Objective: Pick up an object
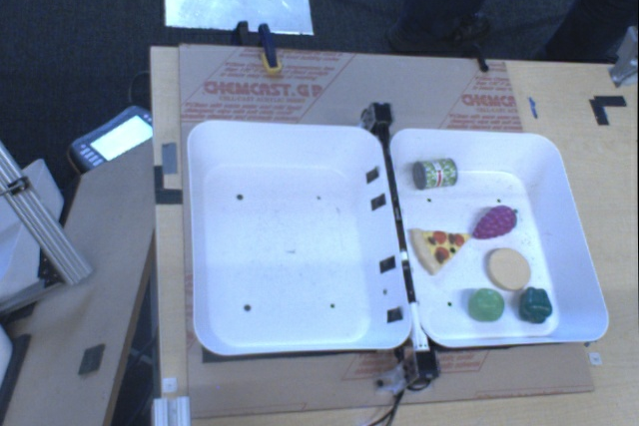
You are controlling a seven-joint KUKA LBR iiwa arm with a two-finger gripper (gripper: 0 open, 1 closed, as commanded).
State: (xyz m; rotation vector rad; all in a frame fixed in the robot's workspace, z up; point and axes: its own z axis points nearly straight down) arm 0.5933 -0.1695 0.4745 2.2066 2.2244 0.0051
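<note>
Green ball [486, 304] and dark green pepper [535, 305] are seen near the right bin's [577, 214] front wall. A tan disc [508, 268], pizza slice [438, 246], purple grapes [494, 221] and a tipped can [435, 174] are laid beyond them.

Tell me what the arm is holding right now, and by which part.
It cannot be told. All five objects lie loose in the right bin: can, grapes, pizza slice, cookie, green pieces.
</note>
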